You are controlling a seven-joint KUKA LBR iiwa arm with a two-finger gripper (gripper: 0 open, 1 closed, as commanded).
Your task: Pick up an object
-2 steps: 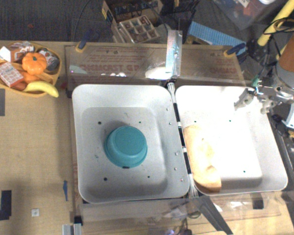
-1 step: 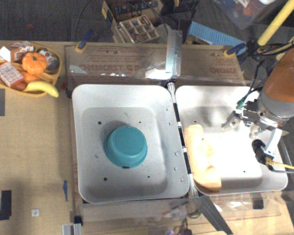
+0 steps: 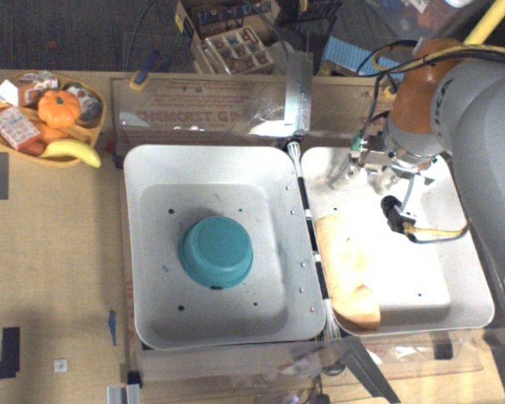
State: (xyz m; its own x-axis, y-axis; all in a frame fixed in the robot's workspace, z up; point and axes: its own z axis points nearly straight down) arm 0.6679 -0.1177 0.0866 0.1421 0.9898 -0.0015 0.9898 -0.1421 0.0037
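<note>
Bread [image 3: 352, 269] lies along the right bin's [image 3: 454, 310] left wall; a teal bowl [image 3: 217, 251] sits mid left bin [image 3: 151, 183]. Farther back, the claw [image 3: 379, 173] hovers over the right bin's top; its opening I cannot tell. Best to descend squarely over the bread, clear of the wall.
</note>
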